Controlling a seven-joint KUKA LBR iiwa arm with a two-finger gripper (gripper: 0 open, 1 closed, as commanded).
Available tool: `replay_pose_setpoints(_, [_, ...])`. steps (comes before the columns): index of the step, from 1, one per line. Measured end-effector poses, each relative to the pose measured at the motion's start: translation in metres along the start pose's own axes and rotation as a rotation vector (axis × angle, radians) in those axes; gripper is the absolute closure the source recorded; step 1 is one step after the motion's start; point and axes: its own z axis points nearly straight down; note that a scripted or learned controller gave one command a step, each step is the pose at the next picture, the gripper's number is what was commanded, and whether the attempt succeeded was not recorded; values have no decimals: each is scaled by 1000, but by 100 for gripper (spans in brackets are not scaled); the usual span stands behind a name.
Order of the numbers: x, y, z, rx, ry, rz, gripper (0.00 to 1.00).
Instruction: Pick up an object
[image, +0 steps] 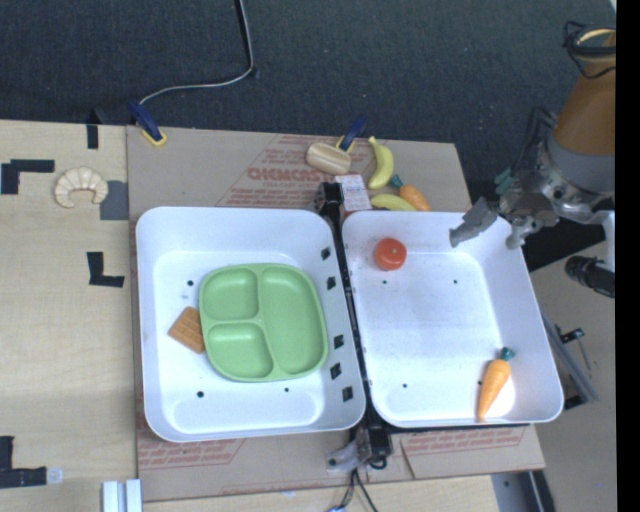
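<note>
My gripper (492, 232) hangs over the far right corner of the right bin (440, 400). Its two grey fingers (467, 229) are spread apart, open, with nothing between them. A red round tomato-like object (390, 253) lies in the right bin near the far left corner, to the left of the gripper and apart from it. An orange carrot (492, 387) with a green tip lies in the near right corner of the same bin. In the left bin (160, 300) rests a green divided plate (264, 322), with a tan cracker (187, 328) tucked at its left edge.
Behind the bins on the cardboard lie a bread roll (328, 156), yellow bananas (380, 165), a small carrot (411, 196) and a small box (351, 190). A croissant (82, 186) rests on the bench at far left. A cable (240, 60) runs at the back.
</note>
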Motion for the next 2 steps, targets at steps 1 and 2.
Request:
replay_pose_setpoints(1, [24, 3, 161, 4, 2, 0, 0])
replay_pose_setpoints(2, [61, 79, 195, -4, 0, -1, 0])
